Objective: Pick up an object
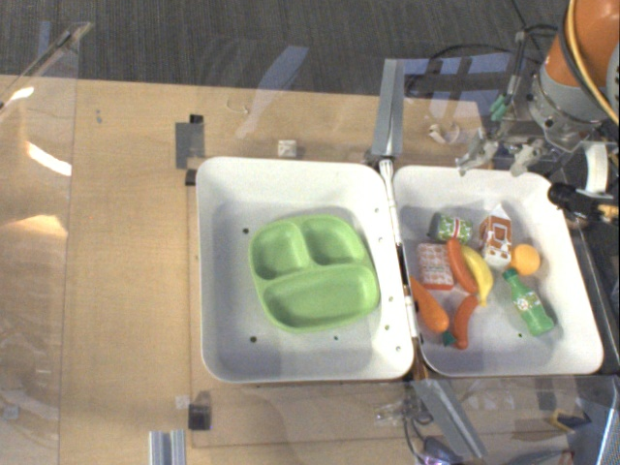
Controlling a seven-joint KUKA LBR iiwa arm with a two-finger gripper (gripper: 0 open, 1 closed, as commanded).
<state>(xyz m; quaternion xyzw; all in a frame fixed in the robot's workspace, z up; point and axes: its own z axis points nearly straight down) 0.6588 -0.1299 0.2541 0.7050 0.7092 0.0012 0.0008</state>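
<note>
The right bin (572, 356) holds several toy foods: a green can (450, 228), a white and orange carton (497, 237), an orange fruit (526, 259), a yellow banana (478, 271), a red packet (435, 265), a carrot (431, 306), a red sausage (463, 321) and a green bottle (529, 303). My gripper (499, 156) hangs over the far rim of that bin, above and behind the carton. Its two fingers stand apart, open, with nothing between them.
The left bin (223, 347) holds a green divided plate (313, 271). A metal rail (387, 114) runs back from where the two bins meet. Cables and a bracket (465, 71) lie behind the right bin, beside the arm.
</note>
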